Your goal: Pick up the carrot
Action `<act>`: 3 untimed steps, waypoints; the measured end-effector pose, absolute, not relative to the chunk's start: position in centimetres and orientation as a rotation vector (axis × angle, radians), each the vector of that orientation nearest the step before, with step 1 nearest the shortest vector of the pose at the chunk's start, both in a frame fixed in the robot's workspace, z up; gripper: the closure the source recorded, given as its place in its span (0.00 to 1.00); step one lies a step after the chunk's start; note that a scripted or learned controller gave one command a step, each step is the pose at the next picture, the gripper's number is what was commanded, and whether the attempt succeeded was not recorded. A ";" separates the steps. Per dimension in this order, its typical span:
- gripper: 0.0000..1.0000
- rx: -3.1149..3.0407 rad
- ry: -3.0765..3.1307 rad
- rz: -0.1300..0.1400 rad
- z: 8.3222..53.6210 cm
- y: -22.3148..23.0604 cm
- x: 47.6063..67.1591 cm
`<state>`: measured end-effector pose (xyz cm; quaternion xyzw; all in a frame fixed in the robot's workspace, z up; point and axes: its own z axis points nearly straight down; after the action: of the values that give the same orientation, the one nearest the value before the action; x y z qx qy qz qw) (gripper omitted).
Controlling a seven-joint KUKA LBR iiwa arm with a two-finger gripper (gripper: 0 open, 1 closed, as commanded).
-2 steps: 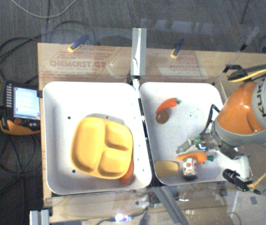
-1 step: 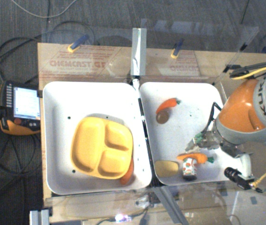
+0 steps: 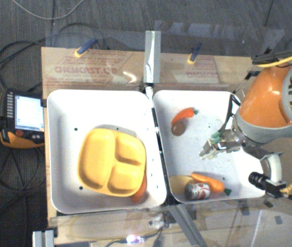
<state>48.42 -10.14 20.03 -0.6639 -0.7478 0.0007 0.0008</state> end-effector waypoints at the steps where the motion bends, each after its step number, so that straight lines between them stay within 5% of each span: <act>1: 0.00 -2.085 -2.348 0.002 20.0 -10.1 48.4; 2: 0.00 -2.007 -2.425 -0.006 9.2 -13.2 48.6; 3: 1.00 -2.009 -2.426 -0.006 10.1 -13.3 48.7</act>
<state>48.71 -13.26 10.15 -0.6377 -0.7703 -0.0020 -0.0042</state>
